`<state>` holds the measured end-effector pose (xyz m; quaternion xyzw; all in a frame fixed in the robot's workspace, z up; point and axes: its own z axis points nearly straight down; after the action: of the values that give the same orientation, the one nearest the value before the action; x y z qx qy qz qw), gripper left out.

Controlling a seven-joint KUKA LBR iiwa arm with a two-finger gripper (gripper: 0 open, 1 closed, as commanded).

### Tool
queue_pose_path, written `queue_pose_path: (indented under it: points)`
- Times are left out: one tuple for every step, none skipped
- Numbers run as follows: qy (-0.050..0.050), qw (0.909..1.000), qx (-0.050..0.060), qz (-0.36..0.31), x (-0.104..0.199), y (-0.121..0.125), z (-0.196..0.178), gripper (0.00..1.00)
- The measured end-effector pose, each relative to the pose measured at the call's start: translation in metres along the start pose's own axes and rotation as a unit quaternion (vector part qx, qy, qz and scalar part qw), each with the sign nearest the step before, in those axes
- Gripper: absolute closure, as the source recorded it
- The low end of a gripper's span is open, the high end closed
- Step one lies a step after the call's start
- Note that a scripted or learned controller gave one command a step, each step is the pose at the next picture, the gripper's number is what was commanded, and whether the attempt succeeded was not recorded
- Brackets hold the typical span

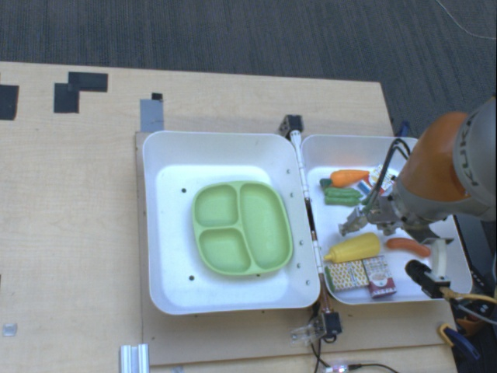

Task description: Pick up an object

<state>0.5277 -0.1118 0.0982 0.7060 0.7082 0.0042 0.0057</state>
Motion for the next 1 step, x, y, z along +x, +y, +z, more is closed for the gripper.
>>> queue_pose_path:
  points:
    - [0.0, 1.0, -0.002, -0.001, 0.0007, 0.0014, -0.0106, 1.0]
